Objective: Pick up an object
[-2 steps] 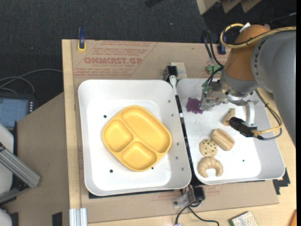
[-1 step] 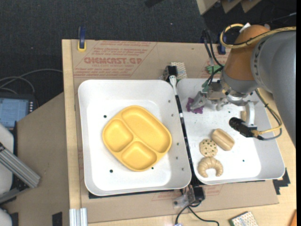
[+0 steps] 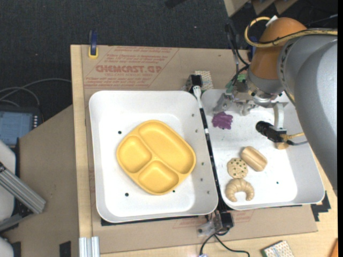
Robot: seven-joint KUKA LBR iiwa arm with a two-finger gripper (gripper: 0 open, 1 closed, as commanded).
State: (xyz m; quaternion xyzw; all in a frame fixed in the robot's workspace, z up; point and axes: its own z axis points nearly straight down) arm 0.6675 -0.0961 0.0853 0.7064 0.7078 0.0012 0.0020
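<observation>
Purple grape bunch (image 3: 222, 120) lying near right bin's (image 3: 300, 194) far left corner, just below and left of tool (image 3: 239, 101); grip state impossible to tell, nothing visibly held.

The arm (image 3: 316, 84) is a thick, rounded, smooth grey body of matte metal-like finish. Above the wrist sits a bulbous orange band (image 3: 273, 47), glossy with a pale highlight on top. A yellow cable (image 3: 257, 28) loops around the orange section, and thin dark cables run beside it. Below the band comes a silver-grey metal wrist flange, then the gripper (image 3: 236, 101), a small grey metal assembly with a green spot on its side.
</observation>
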